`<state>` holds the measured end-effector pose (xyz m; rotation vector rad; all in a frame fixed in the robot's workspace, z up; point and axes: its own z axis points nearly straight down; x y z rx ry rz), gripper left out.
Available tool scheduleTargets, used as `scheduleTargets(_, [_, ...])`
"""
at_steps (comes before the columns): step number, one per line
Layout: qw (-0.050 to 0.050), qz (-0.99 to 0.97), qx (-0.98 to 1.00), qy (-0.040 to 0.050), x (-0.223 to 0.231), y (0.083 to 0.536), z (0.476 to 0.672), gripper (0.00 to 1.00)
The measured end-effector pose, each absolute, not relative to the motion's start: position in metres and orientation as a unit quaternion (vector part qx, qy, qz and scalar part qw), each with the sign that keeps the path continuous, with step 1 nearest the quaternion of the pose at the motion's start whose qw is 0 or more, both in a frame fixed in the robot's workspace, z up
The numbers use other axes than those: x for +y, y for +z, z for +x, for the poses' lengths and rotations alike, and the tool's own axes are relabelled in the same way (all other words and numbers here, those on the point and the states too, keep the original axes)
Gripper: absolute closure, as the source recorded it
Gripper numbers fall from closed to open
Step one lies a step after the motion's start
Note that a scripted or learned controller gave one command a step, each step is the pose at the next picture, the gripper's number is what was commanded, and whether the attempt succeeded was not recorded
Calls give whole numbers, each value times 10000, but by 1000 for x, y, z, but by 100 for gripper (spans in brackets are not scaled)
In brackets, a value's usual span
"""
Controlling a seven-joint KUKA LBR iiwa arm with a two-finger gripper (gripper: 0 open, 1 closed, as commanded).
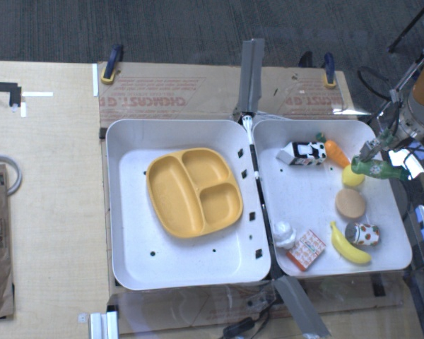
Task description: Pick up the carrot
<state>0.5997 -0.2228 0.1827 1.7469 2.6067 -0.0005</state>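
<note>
The carrot lies in the right bin, toward its far right part, orange with a bit of green at its far end, and it rests slantwise with its near end pointing at the lemon. Touching the carrot's left side is a black-and-white toy cow, lying on its side. The lemon sits just beside the carrot's near tip, and the gripper hangs over that spot, a green piece reaching from it toward the bin's right wall; whether it is clenched or released cannot be told from this angle (its tips blur into the lemon and the green piece), and nothing shows the carrot in its grasp. Nearer than the carrot come a round tan bun-like piece, then a banana and a small spotted cup-shaped thing touching it. Well to the carrot's near left lie a red-and-white carton and a small white object against the dividing wall. Farther left of the carrot, across that wall, the left bin holds a yellow divided plate.
</note>
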Motion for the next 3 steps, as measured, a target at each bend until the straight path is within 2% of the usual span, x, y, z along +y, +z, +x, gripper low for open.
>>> scheduleTargets(1, [6,6738,7389,-7,-170,279,604,100])
scheduleTargets(2, [-5,7160,6981,-14,-179,228,618,100])
scheduleTargets(3, [-4,7160,6981,-13,-179,228,618,0])
